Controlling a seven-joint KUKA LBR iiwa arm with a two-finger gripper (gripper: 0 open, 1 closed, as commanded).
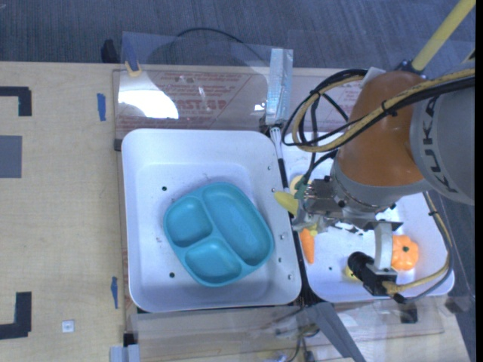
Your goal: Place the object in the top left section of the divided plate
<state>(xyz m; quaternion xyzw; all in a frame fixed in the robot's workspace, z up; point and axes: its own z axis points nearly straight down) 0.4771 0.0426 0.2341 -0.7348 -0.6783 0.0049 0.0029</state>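
A blue divided plate (219, 234) lies in the left white bin (143, 172), its three sections bare. My gripper (308, 216) hangs low over the left side of the right bin (430, 281), mostly hidden under the wrist. A yellow toy (286, 200) pokes out just left of the gripper at the bin's wall. Directly below the gripper lies a small orange carrot (307, 246). Whether either one touches the gripper cannot be seen.
An orange pumpkin-like toy (406, 254) sits at the right of the right bin. A small yellow piece (350, 272) lies near that bin's front. The ridge between the two bins runs just left of the gripper.
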